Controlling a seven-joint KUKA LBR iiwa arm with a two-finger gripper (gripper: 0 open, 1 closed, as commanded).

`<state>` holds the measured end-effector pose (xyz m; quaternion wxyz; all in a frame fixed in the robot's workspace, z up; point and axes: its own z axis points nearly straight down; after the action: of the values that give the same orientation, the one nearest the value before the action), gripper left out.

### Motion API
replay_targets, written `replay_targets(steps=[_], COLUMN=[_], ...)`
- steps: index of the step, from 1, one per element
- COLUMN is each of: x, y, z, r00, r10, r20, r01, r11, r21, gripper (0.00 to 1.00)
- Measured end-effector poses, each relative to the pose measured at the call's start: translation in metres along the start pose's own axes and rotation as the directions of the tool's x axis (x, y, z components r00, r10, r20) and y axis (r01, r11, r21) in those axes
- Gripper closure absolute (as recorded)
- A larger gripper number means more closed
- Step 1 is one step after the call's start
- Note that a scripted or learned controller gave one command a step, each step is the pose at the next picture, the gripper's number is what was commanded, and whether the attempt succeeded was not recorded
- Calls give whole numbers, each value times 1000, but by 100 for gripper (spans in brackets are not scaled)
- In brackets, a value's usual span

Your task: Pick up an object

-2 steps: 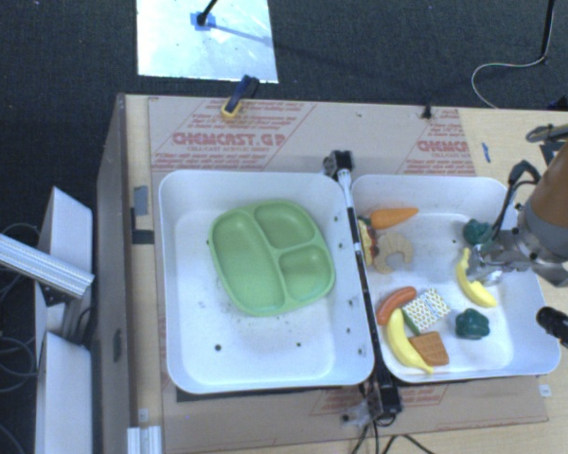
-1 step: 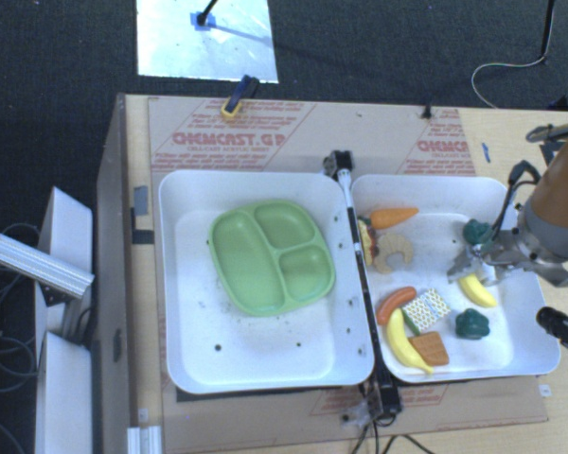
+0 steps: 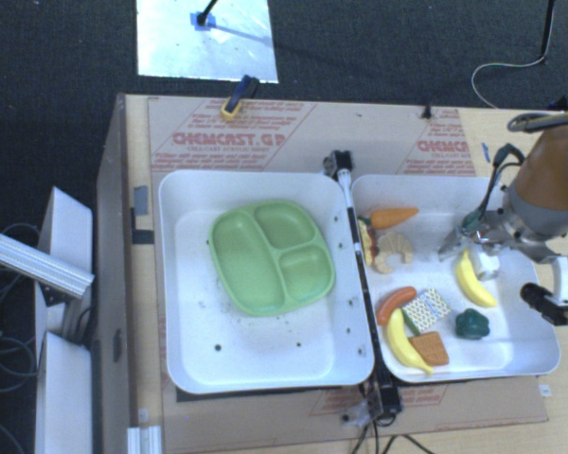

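1. While the arm (image 3: 549, 173) reaches in over the right rim of the right bin (image 3: 540, 362), its gripper (image 3: 483, 253) hangs low above that bin's middle-right part, just over the upper end of a yellow banana (image 3: 475, 282).
2. Whether anything sits between the gripper's parts cannot be told from this slanted view; the banana lies flat on the bin floor beneath it.
3. Near the right bin's far edge lies an orange carrot (image 3: 394, 218), and just below it, toward the left wall, a pale beige piece of toy food (image 3: 395, 249).
4. Toward the near-left corner of the right bin a red-orange sausage-like piece (image 3: 396, 303) lies beside a second banana (image 3: 404, 340), a white block with a speckled pattern (image 3: 426, 307) and an orange wedge (image 3: 432, 348); these four crowd together, touching or nearly so.
5. A dark green piece (image 3: 471, 324) rests apart from that cluster, near the bin's near-right part and just below the first banana.
6. Across the divide, the left bin (image 3: 185, 367) holds a green divided plate (image 3: 272, 255), lying flat and turned at a slant, around the bin's centre.
7. Both bins sit on a brown board (image 3: 265, 140) with red print that covers the bench.
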<state>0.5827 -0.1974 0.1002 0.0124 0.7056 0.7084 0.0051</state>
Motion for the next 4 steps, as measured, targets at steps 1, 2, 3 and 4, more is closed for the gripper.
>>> replay_targets(steps=[1, 2, 3, 4], x=[-3, -2, 53, 57], y=[2, 2, 46, 83], z=[-13, -12, 5, 7], r00=[1000, 1000, 1000, 1000], r10=[-1, -1, 0, -2], r20=[6, 5, 2, 2], r01=[1, 1, 0, 2], r11=[1000, 1000, 1000, 999], r21=[-7, -6, -2, 52], gripper=[100, 0, 0, 0])
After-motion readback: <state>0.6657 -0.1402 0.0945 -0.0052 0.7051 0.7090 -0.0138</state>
